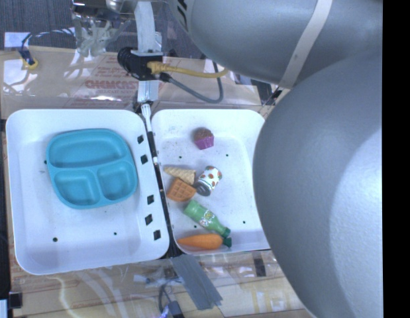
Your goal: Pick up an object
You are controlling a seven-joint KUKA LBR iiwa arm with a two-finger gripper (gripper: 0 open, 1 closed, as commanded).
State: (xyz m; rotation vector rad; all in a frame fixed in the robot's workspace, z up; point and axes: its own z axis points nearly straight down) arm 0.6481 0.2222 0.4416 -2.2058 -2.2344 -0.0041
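Arm (310,111): mine, bulking over frame right | end effector: grip state cannot tell | right bin (248,177): cupcake (204,138), cone (181,173), waffle (181,191), bottle (206,218), carrot (201,242) lower centre, long axis left-right | left bin (32,237): blue tray (92,167).

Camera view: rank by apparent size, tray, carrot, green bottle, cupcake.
1. Blue tray, largest by far.
2. Carrot and green bottle: much alike in length, so I won't rank them.
3. Purple cupcake, smallest.
All lie at about the same depth in the bins, so nearness barely skews this.
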